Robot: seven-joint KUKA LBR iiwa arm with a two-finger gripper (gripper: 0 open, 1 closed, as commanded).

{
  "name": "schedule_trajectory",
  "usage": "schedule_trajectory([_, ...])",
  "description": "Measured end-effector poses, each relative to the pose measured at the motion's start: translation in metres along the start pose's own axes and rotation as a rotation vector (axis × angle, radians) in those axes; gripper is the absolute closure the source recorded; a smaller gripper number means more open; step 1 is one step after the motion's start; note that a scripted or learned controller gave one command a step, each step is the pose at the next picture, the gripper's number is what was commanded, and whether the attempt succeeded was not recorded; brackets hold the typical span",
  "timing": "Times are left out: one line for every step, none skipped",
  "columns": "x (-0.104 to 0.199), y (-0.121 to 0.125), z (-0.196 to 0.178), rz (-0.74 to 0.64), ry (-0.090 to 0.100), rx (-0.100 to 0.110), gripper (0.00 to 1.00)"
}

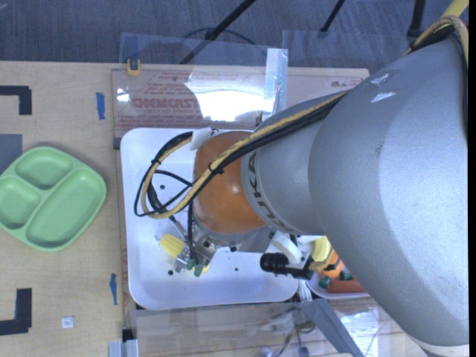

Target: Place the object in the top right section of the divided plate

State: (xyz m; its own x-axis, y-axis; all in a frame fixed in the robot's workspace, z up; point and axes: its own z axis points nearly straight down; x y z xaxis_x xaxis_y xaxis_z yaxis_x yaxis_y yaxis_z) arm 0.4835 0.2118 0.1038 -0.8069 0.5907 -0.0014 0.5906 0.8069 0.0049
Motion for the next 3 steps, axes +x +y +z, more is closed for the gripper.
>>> schedule_trajectory([0.003, 0.014, 0.013, -0.217, -0.004, -0.004, 1.0])
schedule_trajectory([0.002, 0.015, 0.014, -0.217, -0.008, -0.008, 0.0])
schedule_trajectory([-0.068, -0.094, 0.014, -0.434, -0.008, -0.001, 0.0])
